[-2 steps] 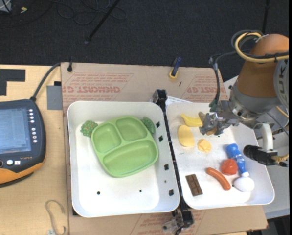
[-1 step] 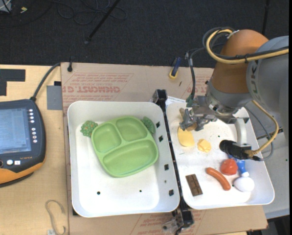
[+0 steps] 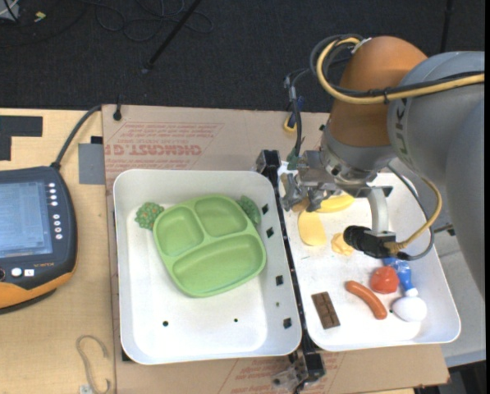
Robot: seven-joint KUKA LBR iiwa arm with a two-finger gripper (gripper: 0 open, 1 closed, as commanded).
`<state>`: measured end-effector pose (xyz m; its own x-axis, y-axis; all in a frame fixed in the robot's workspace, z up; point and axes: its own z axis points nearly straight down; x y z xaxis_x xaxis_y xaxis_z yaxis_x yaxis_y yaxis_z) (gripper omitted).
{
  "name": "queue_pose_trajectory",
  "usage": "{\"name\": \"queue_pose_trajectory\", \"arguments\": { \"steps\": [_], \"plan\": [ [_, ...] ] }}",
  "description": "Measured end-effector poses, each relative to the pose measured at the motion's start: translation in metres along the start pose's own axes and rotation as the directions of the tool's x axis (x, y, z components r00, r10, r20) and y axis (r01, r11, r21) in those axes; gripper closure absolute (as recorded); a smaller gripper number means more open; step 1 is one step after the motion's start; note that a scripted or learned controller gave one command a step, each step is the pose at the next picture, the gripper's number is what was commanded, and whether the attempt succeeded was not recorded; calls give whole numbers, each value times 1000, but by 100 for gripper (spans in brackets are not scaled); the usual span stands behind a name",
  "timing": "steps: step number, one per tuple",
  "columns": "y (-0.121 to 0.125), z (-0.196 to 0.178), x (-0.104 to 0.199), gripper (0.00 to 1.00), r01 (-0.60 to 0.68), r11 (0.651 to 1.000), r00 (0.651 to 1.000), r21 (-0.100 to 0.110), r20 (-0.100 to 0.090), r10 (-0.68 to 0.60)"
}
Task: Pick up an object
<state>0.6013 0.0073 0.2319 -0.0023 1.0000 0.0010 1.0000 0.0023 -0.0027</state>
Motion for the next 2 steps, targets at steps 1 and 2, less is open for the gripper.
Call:
{"name": "queue_pose_trajectory", "arguments": {
  "steps": [1, 2],
  "plan": [
    [12, 14, -5, 100, -2, 1000, 1000, 0, 2, 2],
    [14, 11, -7, 100, -2, 1000, 1000, 0, 2, 2]
  ]
}}
